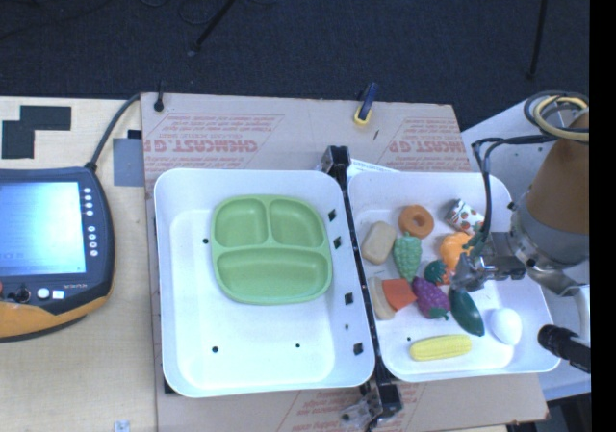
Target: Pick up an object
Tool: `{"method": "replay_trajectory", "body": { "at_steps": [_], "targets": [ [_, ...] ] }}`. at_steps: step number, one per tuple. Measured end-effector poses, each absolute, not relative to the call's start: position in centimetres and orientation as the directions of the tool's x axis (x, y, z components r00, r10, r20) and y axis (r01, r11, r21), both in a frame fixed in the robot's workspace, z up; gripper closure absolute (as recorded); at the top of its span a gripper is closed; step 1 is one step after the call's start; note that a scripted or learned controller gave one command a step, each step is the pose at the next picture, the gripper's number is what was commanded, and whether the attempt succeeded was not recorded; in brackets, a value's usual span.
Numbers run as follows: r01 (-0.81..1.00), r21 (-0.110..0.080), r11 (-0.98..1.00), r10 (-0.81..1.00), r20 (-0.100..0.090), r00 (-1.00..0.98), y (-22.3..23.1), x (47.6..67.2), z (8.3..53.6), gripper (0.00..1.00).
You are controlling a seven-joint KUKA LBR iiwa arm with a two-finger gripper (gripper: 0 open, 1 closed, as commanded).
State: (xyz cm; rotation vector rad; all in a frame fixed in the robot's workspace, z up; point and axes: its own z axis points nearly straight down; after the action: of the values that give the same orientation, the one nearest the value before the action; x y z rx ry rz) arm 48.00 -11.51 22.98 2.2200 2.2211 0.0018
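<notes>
Reaching in from the right, the grey KUKA arm (563, 199) with its orange band lowers its gripper (474, 271) over the right bin (500, 358), among toy foods; whether the fingers are open or closed cannot be told. The left bin (183, 343) carries a green divided plate (271, 249). Beside the gripper lie a dark green vegetable (467, 312), purple grapes (430, 296) and an orange fruit (452, 249); a corn cob (440, 347), white egg (503, 325) and doughnut (417, 220) sit nearby.

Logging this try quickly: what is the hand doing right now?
Hand: low among the toy food in the right bin; grip state cannot be told.
</notes>
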Motion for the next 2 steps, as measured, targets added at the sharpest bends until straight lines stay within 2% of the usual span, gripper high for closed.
{"method": "replay_trajectory", "body": {
  "at_steps": [2],
  "targets": [
    [1.000, -0.003, 0.005, 1.000, 0.002, -0.005, -0.9, 51.9, 23.1, 1.00]
  ]
}}
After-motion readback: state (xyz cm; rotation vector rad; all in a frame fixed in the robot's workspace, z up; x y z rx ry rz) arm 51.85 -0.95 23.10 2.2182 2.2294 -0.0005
